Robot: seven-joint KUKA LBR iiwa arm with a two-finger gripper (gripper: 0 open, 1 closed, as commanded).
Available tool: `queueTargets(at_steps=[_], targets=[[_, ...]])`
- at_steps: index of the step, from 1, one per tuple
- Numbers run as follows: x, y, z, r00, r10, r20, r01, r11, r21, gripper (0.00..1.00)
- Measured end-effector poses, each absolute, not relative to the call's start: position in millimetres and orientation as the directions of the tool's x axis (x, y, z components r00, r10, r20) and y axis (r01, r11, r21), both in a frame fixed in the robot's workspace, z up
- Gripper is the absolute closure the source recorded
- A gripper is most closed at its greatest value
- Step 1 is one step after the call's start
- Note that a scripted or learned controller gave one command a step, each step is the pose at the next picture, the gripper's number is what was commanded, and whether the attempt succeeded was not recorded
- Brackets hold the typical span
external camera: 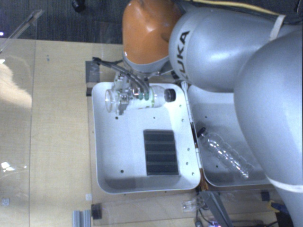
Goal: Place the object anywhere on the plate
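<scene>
The end effector [119,97] hangs over the left bin's [102,141] top-left corner; its grip cannot be told. A clear bottle [223,154] lies in the right bin [218,178]. It is apart from the black plate [161,152] in the left bin.

One readable mark: "KUKA", dark capitals running vertically on the grey arm [213,46] housing, about 1 o'clock from frame centre, just right of the orange band [147,27]. Bottle [144,99] just off centre at 11 o'clock carries a whitish label with a green patch, print too small to read
</scene>
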State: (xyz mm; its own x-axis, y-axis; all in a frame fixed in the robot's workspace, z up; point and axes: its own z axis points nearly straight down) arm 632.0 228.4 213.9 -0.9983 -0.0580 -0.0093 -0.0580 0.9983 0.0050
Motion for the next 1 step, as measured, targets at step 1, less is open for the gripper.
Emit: queueTargets(at_steps=[1], targets=[[669.6,199.3,186.0,-0.999,-0.040,-0.008,-0.040,0.999,0.004,1.00]])
